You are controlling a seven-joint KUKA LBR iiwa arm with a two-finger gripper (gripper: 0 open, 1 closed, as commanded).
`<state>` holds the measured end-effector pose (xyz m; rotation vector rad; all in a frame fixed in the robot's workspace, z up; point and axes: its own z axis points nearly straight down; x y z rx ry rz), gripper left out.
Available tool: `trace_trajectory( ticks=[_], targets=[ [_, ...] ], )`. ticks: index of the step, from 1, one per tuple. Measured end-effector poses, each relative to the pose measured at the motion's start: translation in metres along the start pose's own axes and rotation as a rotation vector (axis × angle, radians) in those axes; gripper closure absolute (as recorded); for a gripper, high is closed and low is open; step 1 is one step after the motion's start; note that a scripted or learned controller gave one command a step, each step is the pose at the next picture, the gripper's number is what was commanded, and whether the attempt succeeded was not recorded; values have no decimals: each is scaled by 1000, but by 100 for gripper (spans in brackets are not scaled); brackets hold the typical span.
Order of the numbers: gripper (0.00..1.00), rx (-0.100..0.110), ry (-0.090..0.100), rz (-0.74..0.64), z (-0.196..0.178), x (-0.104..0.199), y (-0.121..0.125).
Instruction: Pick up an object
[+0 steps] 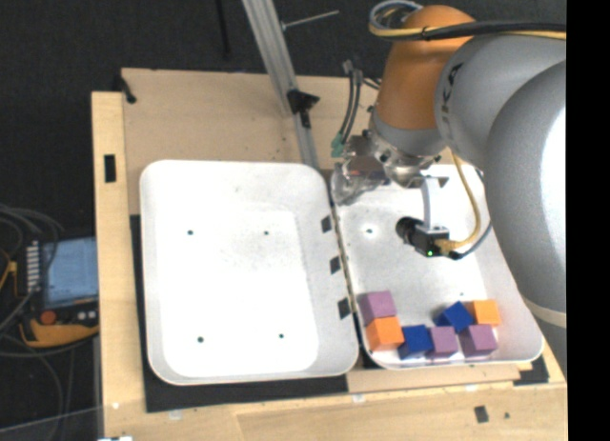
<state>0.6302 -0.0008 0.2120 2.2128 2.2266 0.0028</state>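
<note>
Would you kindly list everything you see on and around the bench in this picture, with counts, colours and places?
Bins: two, white, side by side on the bench; left bin, right bin.
Purple blocks: three, near end of right bin.
Orange blocks: two, same cluster.
Blue blocks: two, same cluster.
Bench: one, tan board.
Metal post: one, grey, slanting up behind the bins.
Box with cables: one, blue and black, left of the bench.
Arm: one, grey with orange band, over the right bin's far end.
Gripper: one, by the divider.
</note>
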Motion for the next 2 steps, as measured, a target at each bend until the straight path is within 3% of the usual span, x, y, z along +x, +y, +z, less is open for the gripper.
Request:
trace_trajectory(
  ticks=[2],
  targets=[
    [100,0,3,-1,-18,89,13]
  ],
)
